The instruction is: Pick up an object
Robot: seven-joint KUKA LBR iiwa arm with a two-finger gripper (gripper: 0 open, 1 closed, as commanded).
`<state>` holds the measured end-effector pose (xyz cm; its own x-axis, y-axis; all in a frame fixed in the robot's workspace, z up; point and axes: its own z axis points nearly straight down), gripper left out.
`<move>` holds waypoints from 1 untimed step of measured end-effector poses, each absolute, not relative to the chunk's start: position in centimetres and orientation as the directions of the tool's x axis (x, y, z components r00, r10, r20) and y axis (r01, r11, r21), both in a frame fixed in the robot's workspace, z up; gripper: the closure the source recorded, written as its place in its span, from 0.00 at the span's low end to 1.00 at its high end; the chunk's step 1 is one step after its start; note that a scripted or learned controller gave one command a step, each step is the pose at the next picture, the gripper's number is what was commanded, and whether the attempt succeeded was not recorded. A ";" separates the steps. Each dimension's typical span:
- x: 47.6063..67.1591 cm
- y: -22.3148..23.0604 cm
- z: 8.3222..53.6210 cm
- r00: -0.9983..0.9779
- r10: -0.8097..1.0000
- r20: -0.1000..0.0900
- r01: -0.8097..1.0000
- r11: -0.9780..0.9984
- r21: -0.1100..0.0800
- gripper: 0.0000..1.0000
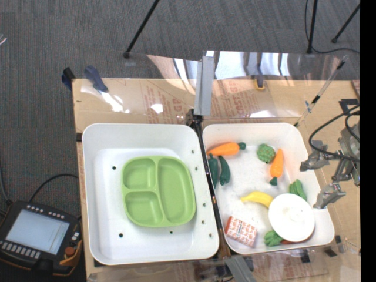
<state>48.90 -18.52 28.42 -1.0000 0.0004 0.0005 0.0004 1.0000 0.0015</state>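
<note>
Lab: tripod legs [144, 21], teach pendant [38, 235].

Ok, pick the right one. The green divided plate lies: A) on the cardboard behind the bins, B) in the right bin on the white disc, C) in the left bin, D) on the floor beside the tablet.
C: the green divided plate sits flat in the left bin, while the white disc and the toy foods lie in the right bin.

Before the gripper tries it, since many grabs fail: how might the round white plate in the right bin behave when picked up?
The round white plate looks flat and stiff, so fingers probably need its rim. It overlaps a green toy vegetable, so it may tilt or slide when nudged.
</note>
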 end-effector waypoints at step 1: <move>47.5 -19.8 12.3 -0.977 0.214 0.009 0.214 0.977 0.003 0.00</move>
